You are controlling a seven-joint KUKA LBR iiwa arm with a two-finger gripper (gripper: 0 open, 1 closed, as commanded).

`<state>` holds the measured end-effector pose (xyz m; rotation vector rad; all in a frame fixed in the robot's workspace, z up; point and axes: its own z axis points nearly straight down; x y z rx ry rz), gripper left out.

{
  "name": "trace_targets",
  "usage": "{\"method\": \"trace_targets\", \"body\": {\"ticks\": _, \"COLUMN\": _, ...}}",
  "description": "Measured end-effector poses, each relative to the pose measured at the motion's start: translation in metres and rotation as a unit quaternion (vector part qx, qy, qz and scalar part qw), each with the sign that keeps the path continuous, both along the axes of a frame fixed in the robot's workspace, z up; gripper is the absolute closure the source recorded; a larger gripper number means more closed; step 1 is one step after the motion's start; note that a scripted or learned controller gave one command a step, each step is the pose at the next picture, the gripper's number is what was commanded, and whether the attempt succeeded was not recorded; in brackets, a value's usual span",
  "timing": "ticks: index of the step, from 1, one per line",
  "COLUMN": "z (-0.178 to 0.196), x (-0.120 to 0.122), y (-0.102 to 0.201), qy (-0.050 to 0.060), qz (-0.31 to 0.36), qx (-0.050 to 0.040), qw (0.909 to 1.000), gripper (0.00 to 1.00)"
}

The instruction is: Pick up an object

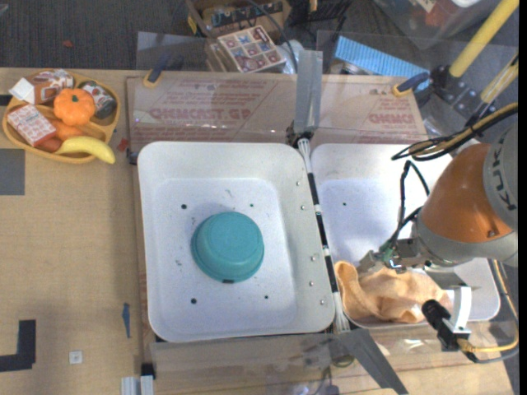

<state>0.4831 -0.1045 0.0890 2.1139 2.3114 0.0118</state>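
On the tabletop (66,262) we see 2 shallow white bins side by side. Near the middle of the left bin (156,220) sits a teal bowl (228,246), turned upside down and well apart from every wall. In the near left corner of the right bin (362,192) lies a crumpled orange-tan cloth (383,299), bunched against the wall that borders the left bin and against the near wall. The grey arm (465,208) (its orange band is turned toward us) reaches in from the right over the right bin. Its pincer (394,258) is at the far edge of the cloth, close to it or touching it; we cannot say which. The wrist hides most of the pincer, so we cannot tell whether it is open or closed. At the far left of the tabletop, a yellow dish (11,127) carries toy food, among it an orange pumpkin (75,106) and a banana (86,146).
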Motion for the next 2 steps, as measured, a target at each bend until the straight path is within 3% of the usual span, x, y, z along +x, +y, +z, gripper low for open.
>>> {"method": "trace_targets", "body": {"ticks": 1, "z": 0.011, "x": 0.001, "y": 0.0, "qy": -0.002, "qz": 0.0, "qx": -0.0003, "qw": 1.0, "gripper": 1.0}}
{"method": "trace_targets", "body": {"ticks": 2, "z": 0.095, "x": -0.003, "y": 0.047, "qy": 0.006, "qz": -0.027, "qx": 0.0003, "qw": 0.9996, "gripper": 1.0}}
